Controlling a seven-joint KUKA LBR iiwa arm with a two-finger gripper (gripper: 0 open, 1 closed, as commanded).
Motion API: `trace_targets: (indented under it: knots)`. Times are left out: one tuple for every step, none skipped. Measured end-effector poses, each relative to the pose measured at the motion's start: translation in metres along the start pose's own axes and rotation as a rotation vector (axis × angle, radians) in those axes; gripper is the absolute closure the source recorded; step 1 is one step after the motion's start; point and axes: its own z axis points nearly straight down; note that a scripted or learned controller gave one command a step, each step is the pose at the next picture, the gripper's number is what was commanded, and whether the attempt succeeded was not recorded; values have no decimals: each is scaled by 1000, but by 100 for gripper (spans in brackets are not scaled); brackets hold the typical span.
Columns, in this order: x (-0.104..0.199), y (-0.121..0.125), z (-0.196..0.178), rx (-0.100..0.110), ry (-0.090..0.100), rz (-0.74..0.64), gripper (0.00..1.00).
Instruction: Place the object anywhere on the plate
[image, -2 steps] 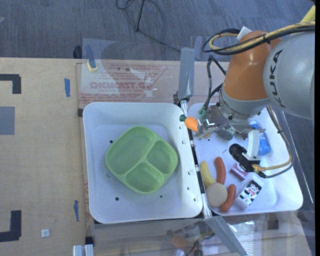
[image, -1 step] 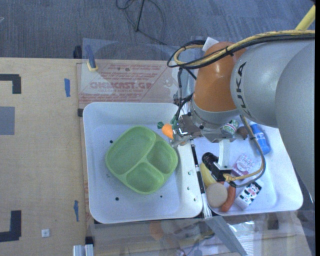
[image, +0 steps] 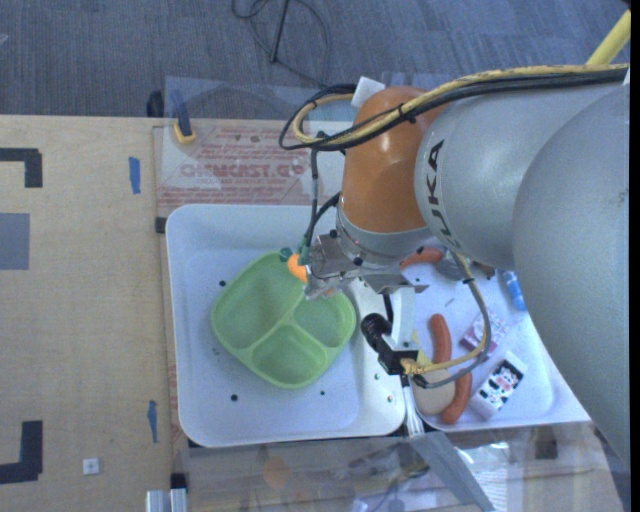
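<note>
Claw (image: 318, 272) over plate (image: 283, 322) at its 1 o'clock rim, grip state unreadable; orange object (image: 296, 266) touching at claw's 9 o'clock.

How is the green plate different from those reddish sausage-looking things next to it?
The green plate is broad, flat and split into compartments; the sausages are thin, long and plain. The plate is pale green, the sausages orange-red. The plate lies in the left bin, under the gripper; the sausages lie in the right bin, partly behind cables. Both look like toys and rest in shallow white bins.
</note>
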Motion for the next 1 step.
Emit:
trace_targets:
  knots:
    - [0, 0, 0, 0, 0, 1, 0]
